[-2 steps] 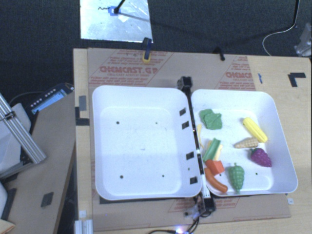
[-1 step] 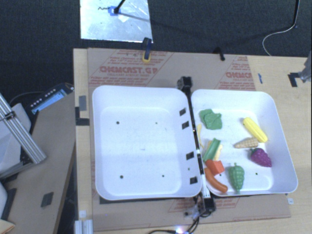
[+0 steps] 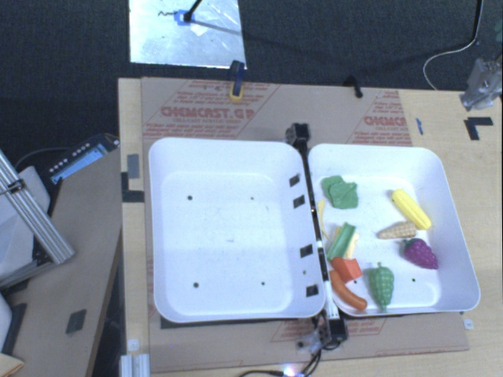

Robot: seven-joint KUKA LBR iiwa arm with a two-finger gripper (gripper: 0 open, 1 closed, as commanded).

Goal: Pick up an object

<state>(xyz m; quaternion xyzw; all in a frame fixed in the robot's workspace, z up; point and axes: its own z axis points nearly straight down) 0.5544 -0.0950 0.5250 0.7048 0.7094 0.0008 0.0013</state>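
Two shallow white bins sit side by side on a sheet of cardboard (image 3: 206, 110) printed in red, which lies on the pale wooden bench (image 3: 440, 108); the left bin (image 3: 228, 226) shows a bare white floor with a few small dark dots; the right bin (image 3: 449, 210) holds all the toy food, gathered mostly toward its left and middle; a green leafy piece (image 3: 341, 192) lies near the shared edge in the upper part; a yellow corn cob (image 3: 411, 209) lies aslant further right, with a tan ridged piece (image 3: 397, 230) just below it and a purple bunch of grapes (image 3: 420, 253) below that, close but apart; by the shared edge a green stalk (image 3: 342, 240) leans over something yellow, touching a red-orange block (image 3: 346, 269) beneath it; an orange sausage-shaped piece (image 3: 349, 296) lies at the bin's lower left, just beside a dark green knobbly piece (image 3: 381, 285); small black clips (image 3: 299, 203) run down the seam between the bins; a yellow clamp (image 3: 236, 93) grips the cardboard's far edge; a shiny metal sheet (image 3: 186, 22) lies on the dark floor beyond; whether the claw is open or closed cannot be told.
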